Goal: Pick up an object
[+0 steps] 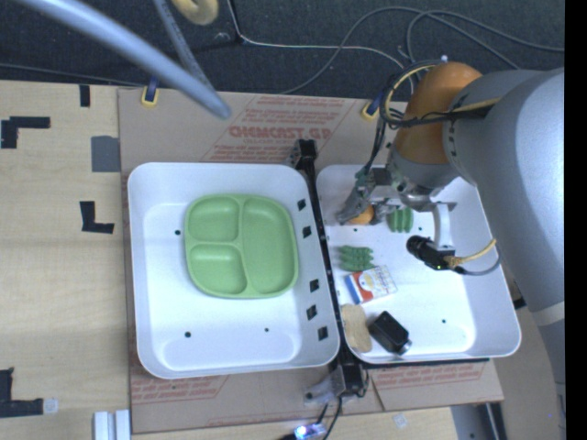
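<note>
Gripper [359, 207] low in right bin [477, 337], far-left corner, beside orange item [365, 216]; finger state cannot be told; green piece [357, 258] lies just nearward

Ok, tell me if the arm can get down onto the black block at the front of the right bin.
Probably yes. The black block lies in the open on the right bin, with only a tan piece close beside it. The gripper is at the bin's far end.
</note>
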Controlling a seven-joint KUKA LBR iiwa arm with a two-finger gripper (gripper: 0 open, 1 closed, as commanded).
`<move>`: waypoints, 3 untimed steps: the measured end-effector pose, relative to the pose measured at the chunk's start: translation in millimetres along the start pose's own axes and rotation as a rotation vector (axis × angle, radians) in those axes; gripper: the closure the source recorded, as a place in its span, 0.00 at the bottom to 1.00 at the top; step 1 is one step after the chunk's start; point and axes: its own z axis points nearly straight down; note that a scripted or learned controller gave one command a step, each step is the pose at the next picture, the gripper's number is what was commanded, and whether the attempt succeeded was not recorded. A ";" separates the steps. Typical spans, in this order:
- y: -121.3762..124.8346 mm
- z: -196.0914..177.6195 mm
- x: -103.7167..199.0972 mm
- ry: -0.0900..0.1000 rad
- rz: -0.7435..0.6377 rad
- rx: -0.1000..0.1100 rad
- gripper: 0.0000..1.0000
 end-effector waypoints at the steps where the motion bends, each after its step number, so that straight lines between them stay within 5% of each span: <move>1: -2.4 -59.5 -6.1 0.001 0.003 -0.001 1.00; 3: -10.2 -173.2 -1.2 0.001 0.001 -0.002 1.00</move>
